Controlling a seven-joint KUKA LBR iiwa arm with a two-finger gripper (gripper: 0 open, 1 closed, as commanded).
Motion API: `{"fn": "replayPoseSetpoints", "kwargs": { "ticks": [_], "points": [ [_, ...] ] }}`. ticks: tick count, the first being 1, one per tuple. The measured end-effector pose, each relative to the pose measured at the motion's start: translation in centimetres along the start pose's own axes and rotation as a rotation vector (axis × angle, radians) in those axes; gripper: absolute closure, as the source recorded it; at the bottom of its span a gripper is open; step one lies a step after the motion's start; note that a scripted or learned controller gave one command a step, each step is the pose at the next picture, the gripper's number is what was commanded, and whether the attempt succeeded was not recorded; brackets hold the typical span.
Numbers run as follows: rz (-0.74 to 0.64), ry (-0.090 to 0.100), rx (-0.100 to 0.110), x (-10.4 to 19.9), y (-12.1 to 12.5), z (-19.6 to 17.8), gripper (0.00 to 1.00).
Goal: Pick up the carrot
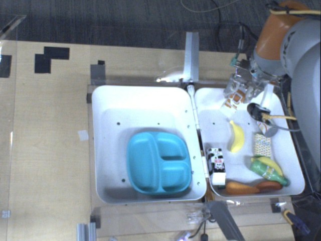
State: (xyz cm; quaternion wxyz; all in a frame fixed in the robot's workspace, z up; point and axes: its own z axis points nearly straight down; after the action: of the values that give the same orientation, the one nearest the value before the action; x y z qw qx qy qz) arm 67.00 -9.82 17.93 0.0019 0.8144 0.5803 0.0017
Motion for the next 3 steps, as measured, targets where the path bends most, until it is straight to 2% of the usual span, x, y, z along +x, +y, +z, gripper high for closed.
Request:
{"fn": "replayPoseSetpoints", "kwargs": {
  "ticks": [1,2,3],
  "points": [
    [0.378,-0.001,0.004,1.7,-2.9,-0.5,1.00],
    [0.495,-0.001,0.002,-1.2,-0.7,-1.2,1.00],
    [0.828,-0.002,0.004,1.6,-2.2,-1.4,1.00]
  ]
}}
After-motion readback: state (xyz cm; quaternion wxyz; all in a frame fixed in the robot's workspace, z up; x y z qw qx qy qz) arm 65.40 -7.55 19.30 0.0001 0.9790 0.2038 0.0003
